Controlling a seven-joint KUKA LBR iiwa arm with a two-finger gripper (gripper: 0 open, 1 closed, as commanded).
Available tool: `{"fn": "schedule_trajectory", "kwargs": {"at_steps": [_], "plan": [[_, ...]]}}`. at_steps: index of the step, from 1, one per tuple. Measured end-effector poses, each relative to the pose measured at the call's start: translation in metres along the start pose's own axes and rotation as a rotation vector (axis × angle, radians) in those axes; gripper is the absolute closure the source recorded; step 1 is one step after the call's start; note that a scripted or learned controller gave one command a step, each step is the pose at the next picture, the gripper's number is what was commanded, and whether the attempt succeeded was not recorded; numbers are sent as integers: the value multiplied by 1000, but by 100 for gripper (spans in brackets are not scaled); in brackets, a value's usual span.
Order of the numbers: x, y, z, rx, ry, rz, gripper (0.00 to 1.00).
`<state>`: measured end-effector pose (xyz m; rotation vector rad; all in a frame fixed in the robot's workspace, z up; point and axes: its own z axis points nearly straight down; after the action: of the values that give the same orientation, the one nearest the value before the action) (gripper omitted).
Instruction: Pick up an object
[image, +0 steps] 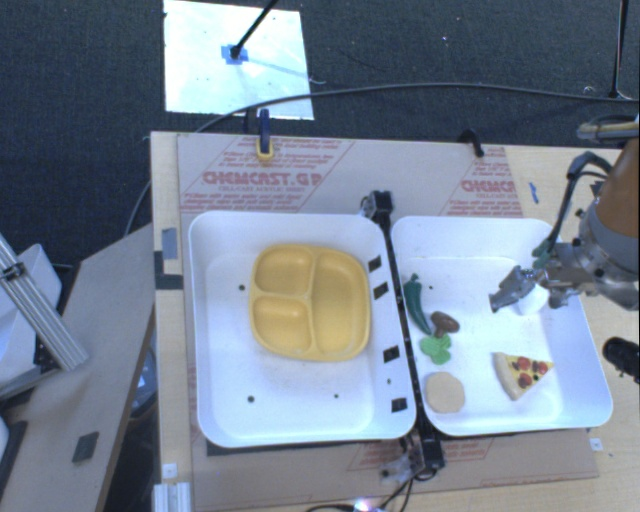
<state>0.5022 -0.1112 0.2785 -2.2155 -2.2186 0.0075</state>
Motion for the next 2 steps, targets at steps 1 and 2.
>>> {"fn": "schedule_trajectory", "kwargs": {"at_steps": [1, 2], "plan": [[0, 2, -5, -10, -1, -2, 0], [-1, 0, 57, -5, 0, 0, 0]]}}
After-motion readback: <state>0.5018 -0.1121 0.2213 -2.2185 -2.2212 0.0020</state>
